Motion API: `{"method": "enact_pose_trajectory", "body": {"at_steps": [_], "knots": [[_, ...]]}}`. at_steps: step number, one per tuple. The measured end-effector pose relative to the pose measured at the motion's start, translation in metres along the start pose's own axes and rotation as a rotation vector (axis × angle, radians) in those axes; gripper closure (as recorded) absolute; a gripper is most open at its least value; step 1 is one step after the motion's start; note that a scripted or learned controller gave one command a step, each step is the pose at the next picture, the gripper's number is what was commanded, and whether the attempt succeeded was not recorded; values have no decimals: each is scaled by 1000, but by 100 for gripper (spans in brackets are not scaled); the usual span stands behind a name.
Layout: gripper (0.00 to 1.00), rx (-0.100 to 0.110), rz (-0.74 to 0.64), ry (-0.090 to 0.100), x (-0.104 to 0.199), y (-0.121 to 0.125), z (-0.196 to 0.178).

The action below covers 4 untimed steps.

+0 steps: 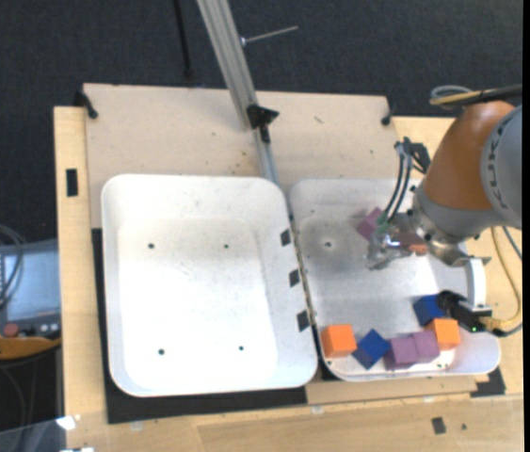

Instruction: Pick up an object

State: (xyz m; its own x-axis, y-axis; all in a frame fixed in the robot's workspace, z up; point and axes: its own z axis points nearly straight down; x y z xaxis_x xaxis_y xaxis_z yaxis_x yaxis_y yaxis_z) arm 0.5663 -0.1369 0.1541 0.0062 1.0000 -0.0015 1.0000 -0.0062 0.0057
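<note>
My gripper (383, 249) hangs low over the upper middle of the right bin (340, 281), below the grey wrist and its orange band (457, 172). A small mauve block (369, 222) lies just up and left of the gripper, touching or nearly touching it. Along the bin's near edge sit an orange block (340, 339), a blue block (372, 347), two purple blocks (413, 348) side by side, a second orange block (447, 332) and a dark blue block (427, 309).
The left bin (199, 281) lies beside the right one, with small clips along the shared rim. A slanted aluminium bar (232, 55) rises from the back of the bench. Cables trail from the arm at the right.
</note>
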Motion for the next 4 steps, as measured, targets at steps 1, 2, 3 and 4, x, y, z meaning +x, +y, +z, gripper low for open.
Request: {"method": "enact_pose_trajectory", "body": {"at_steps": [1,2,3,4], "knots": [[100,-1,-9,0,2,5,-45],[100,-1,-11,0,6,2,-90],[100,2,-13,3,56,4,-100],[100,2,-14,3,103,8,-106]]}}
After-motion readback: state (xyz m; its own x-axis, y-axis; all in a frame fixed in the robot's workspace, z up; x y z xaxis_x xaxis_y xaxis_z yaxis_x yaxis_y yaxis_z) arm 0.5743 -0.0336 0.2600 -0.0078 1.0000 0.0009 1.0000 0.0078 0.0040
